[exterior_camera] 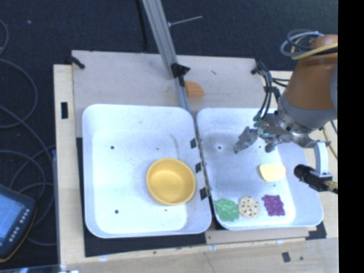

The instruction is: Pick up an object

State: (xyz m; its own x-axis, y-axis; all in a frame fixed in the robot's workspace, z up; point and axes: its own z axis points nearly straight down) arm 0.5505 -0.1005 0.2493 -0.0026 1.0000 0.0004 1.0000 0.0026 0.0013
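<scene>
My gripper (256,143) hangs over the middle of the right bin (222,124); its two grey fingers are spread open with nothing between them. A pale yellow block (272,172) lies just below and right of it, apart from the fingers. Along the right bin's front edge sit a green leafy piece (227,209), a round speckled cookie (248,207) and a purple bunch (273,205). A yellow bowl (170,181) rests upright in the left bin (102,152), near its right wall.
A slanted metal pole (162,33) rises from behind the seam between the bins. A small orange object (194,89) lies on the bench behind the bins. The left and back parts of the right bin offer bare floor.
</scene>
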